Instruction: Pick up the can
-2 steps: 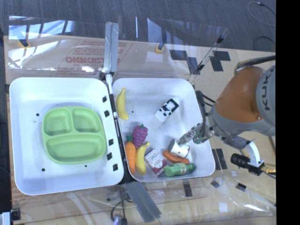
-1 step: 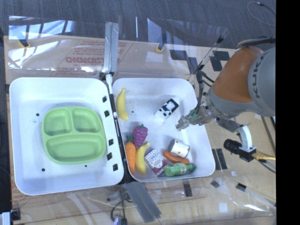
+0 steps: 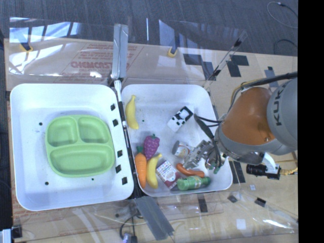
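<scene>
Wooden bench under clear plastic sheeting carries both white bins on my feed. My left bin (image 3: pixel 25 135) holds a green divided plate (image 3: pixel 78 146), sitting near its middle.

My right bin (image 3: pixel 152 92) is the busy one. By its left wall, toward the far edge, lies a yellow banana (image 3: pixel 131 112). Near the middle, toward the far right, I see a black-and-white box (image 3: pixel 180 119) lying tilted. Along the left wall toward the near edge an orange carrot (image 3: pixel 140 169) lies next to a second small yellow piece (image 3: pixel 153 170), with a purple bunch of grapes (image 3: pixel 151 146) just above them. A red and white carton (image 3: pixel 166 172) sits close to the near edge, with a green bottle (image 3: pixel 192 183) lying flat by the near right corner and a thin orange-red piece (image 3: pixel 188 171) just above it.

The can (image 3: pixel 180 149), small and silvery, lies right of the bin's middle, toward the near half. My gripper (image 3: pixel 200 155) is down inside the bin just beside the can on its right, over the near right part. I cannot tell from this angle how far it is open or whether it has hold of anything. The grey arm with its orange band (image 3: pixel 248 123) reaches over the bin's right edge.
</scene>
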Tool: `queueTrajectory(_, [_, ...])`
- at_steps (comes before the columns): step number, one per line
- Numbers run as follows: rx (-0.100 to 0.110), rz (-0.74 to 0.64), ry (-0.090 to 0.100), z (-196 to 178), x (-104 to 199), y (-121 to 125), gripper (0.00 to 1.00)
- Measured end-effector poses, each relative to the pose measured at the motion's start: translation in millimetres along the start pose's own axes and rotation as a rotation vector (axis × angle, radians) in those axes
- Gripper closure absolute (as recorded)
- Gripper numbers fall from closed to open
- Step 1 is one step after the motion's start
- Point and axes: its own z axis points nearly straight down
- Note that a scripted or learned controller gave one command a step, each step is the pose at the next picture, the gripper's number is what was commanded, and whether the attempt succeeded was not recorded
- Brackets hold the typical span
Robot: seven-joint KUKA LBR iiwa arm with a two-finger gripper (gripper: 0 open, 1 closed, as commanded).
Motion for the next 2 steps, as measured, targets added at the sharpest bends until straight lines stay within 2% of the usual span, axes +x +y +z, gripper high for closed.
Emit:
queueTrajectory(1, [0.000, 0.123, -0.004, -157.6, -33.0, 19.3, 1.00])
queueTrajectory(2, [0.000, 0.124, -0.003, -157.4, -33.1, 18.9, 0.00])
